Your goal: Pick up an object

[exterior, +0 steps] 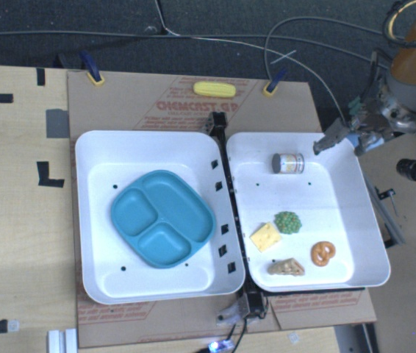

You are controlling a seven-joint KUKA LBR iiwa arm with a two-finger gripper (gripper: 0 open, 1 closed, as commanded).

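Observation:
The right bin (355,197) holds a small jar (288,163) lying on its side at the back. Nearer the front are a green broccoli floret (287,221), a yellow cheese wedge (265,236), a brown pretzel (323,253) and a tan bread piece (287,268). My gripper (342,144) hangs over the bin's back right rim, to the right of the jar and apart from it. Its fingers are open with nothing between them.
A blue divided plate (162,218) lies in the left bin (90,197). A yellow banana-like toy (214,89) rests on the cardboard behind the bins. Cables loop over the dark area at the back, and clamps hold the cardboard's far edge.

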